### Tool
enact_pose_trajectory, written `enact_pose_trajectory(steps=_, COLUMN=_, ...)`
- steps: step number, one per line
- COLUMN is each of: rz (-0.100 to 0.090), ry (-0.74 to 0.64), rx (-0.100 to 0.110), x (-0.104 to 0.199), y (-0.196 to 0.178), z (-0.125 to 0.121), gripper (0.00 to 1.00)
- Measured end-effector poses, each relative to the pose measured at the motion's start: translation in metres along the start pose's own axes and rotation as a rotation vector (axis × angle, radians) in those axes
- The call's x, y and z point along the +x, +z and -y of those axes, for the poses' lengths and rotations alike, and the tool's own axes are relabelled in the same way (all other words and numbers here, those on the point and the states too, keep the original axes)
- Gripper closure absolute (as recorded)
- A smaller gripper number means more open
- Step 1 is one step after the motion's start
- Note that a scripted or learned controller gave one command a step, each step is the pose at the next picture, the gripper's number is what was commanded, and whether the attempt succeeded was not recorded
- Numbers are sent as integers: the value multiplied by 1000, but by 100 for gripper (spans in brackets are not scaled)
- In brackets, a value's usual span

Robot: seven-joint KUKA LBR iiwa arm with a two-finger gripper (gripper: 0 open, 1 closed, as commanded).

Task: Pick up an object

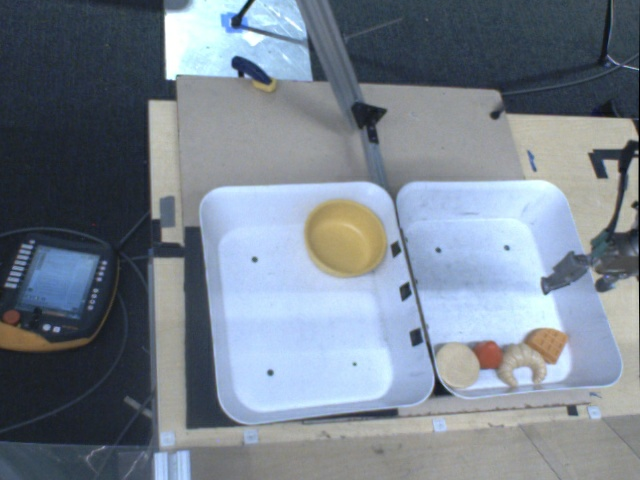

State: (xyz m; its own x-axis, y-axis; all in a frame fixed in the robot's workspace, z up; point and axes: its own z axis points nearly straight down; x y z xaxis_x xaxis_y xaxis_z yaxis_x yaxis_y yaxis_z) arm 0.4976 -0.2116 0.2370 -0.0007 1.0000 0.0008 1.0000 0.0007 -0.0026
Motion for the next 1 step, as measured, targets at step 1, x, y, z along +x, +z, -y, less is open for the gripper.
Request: enact_pose_trajectory(steps=1, rz=0, ry=0, rx=0, x=-1, y=50, z=-10, gripper=0)
